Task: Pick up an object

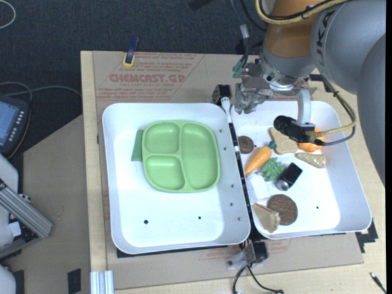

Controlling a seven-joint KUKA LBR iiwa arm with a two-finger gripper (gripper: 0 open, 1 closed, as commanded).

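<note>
Reaching in from the right, grey arm (349, 35) with orange band bent low over the far edge of the right bin (343, 219). Gripper (246, 100) poised at that bin's far-left corner, fingers apart, nothing between them. Below it, well apart: one toy carrot (257, 159), two brown discs (283, 208), one black block (289, 175), some tan pieces. In the left bin (122, 225): one green divided plate (181, 155), three compartments, lying flat.
</note>
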